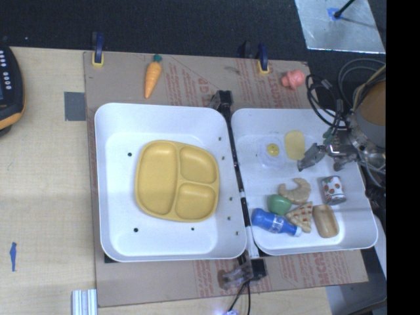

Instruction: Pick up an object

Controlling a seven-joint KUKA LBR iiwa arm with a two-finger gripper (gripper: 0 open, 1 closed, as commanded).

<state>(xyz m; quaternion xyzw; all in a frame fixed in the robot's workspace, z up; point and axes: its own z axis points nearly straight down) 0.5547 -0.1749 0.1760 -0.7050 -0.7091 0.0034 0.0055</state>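
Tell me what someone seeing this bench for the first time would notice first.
The big yellow three-compartment plastic tray stands out, lying alone in the left white bin. Next comes the cluster of small toy foods in the right white bin, among them a blue plastic bottle lying on its side near the front. The arm's hand hovers over that bin's right part, and an orange toy carrot lies outside the bins, behind the left one.

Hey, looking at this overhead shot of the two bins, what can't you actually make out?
- Gripper: small and dark, finger state unclear.
- Can: label too small to read.
- Arm: cut off by the right edge.
- Pale round item: washed out against the right bin.
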